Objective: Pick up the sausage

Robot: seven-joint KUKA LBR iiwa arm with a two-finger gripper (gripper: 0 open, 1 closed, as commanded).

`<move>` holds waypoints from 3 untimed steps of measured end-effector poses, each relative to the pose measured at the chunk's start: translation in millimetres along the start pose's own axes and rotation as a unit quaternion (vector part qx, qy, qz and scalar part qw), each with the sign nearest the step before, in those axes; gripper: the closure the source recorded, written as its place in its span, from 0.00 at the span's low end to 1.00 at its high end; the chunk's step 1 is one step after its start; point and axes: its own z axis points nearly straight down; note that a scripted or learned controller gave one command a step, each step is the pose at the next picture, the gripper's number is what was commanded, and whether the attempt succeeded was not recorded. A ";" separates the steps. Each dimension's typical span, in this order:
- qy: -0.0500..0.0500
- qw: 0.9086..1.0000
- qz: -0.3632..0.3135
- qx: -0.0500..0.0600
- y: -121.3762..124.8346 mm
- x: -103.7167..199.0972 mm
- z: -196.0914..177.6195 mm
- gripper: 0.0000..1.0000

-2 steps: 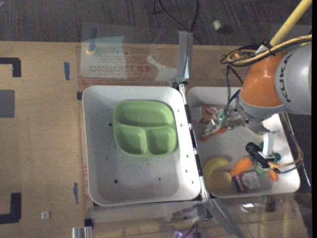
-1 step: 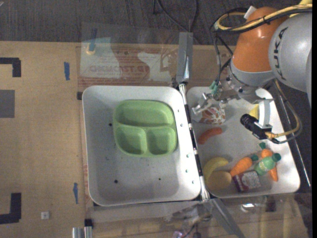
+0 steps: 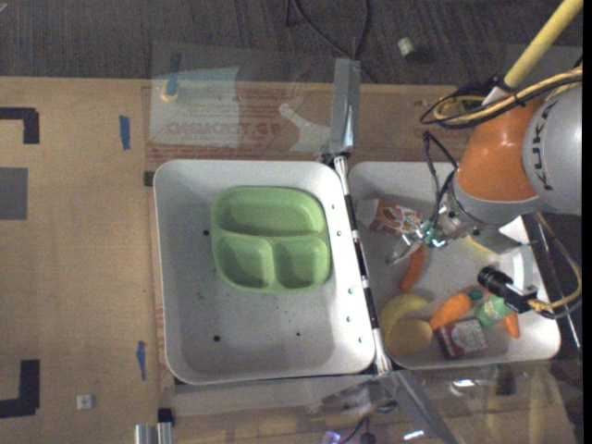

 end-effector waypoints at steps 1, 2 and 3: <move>-0.001 1.000 0.002 -0.003 0.3 -2.3 -11.0 1.00; -0.002 0.995 -0.104 -0.002 -5.7 -36.1 -87.9 1.00; -0.004 0.995 -0.102 -0.005 -5.1 -37.8 -98.8 1.00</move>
